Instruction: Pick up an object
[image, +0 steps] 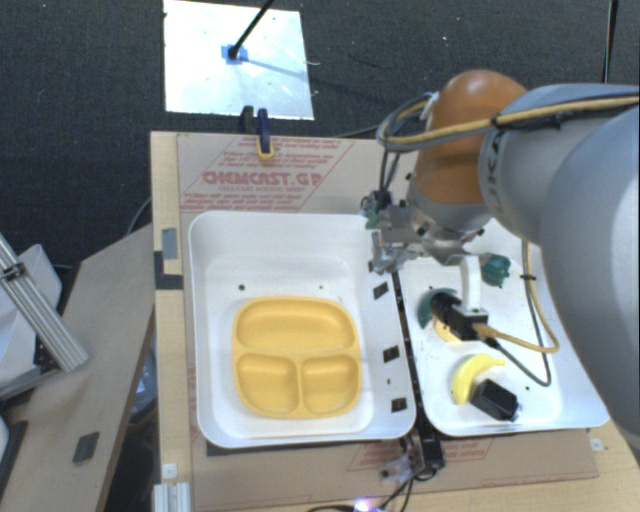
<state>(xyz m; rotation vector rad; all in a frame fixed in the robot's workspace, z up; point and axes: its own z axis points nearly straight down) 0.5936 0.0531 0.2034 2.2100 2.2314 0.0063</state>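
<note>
Nothing is lifted yet: the pick is still to be made, and every candidate lies on a bin floor. The right bin (565, 395), at the lower right of the frame, holds a banana (470, 377) near its front edge, with a black block (494, 401) touching or just beside it. A dark green piece (431, 304) lies near the bin's left wall and a teal piece (495, 267) further up the frame. The left bin (200, 330) holds a yellow divided tray (296, 357), flat at centre frame.

The arm (570, 170) comes in from the upper right, its orange band (465, 130) above the wrist, and bends down so that the gripper (386, 248) hangs about over the shared rims between the two bins, up-frame of all the loose things. It looks well apart from the banana and nearer the dark green piece. Whether the gripper is spread or clenched cannot be told from this slant, and nothing can be seen held in it. By my judgement the approach, descent, grasp and lift all remain
</note>
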